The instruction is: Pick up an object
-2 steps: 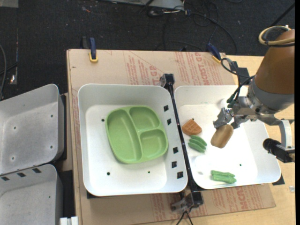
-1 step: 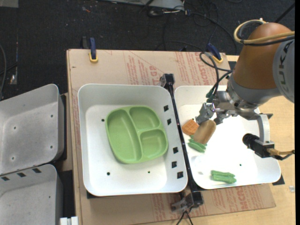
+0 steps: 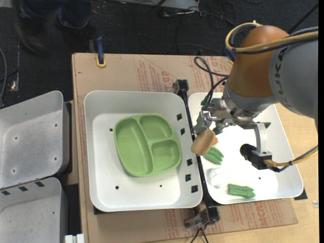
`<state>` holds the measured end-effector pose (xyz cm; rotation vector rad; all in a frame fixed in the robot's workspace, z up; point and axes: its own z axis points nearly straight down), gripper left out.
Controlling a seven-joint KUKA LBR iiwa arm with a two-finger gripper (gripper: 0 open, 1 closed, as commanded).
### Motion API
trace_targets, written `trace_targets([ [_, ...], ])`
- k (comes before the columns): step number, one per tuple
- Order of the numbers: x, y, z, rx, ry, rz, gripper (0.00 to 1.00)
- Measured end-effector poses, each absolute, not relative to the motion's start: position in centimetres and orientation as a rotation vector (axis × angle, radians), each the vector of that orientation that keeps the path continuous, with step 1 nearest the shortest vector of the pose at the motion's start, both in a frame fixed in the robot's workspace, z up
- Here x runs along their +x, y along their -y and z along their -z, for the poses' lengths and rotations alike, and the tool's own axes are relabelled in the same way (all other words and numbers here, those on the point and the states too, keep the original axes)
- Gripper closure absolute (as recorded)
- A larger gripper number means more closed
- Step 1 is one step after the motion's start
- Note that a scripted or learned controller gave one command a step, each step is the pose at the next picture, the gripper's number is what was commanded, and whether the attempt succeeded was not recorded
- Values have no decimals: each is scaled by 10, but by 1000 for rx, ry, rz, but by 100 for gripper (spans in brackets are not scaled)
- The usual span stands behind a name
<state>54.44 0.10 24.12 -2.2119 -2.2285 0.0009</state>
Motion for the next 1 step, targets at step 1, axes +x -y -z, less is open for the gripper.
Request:
trace_targets([
  [1,558,-55,-246,-2213,2230,3,100],
])
